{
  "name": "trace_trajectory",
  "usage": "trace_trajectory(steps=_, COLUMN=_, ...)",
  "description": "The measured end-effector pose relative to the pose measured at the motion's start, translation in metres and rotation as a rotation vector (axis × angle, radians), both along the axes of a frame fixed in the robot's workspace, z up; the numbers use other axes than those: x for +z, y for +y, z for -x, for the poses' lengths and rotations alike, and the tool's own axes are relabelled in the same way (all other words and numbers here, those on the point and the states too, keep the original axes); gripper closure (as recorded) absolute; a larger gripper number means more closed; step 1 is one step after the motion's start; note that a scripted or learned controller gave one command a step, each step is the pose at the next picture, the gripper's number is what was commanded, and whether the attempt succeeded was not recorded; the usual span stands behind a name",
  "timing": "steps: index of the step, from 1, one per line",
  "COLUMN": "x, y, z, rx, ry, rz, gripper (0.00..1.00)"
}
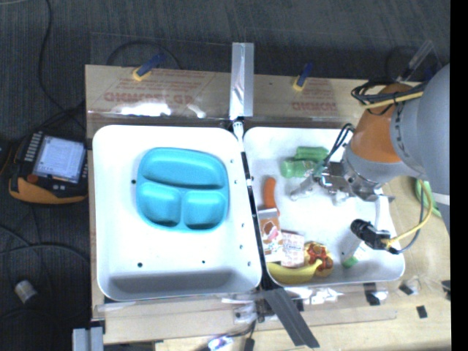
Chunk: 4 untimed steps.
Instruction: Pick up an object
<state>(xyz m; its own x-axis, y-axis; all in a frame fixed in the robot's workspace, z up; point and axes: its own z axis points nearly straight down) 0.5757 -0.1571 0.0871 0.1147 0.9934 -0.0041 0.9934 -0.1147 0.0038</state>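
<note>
The green object [303, 161] lies near the right bin's [380, 273] far edge, just left of the gripper [311, 183]; whether that is open or clenched, I can't tell. An orange stick [269, 192] hugs the left wall, a banana [294, 272] the near edge. Blue tray [181, 188] in the left bin [117, 218].

Gripper [306, 189] above right bin [325, 138]

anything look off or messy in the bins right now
Nothing looks spilled or broken. The right white bin is cluttered: a yellow banana, small printed packets and an orange sausage-shaped piece crowd its left and front edges. The blue divided tray lies flat.
</note>
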Motion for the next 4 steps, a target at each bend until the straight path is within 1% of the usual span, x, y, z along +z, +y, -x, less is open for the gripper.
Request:
trace_trajectory(steps=1, x=0.007, y=0.001, z=-0.002, rx=0.001, ry=-0.001, rz=-0.003, gripper=1.0)
trace_trajectory(steps=2, x=0.007, y=0.001, z=-0.001, rx=0.001, ry=0.0, rz=-0.003, gripper=0.0)
trace_trajectory(steps=3, x=0.002, y=0.002, z=0.012, rx=0.037, ry=-0.011, rz=0.003, gripper=0.0)
trace_trajectory(steps=4, x=0.078, y=-0.05, z=-0.073, rx=-0.159, ry=0.01, rz=0.0, gripper=0.0)
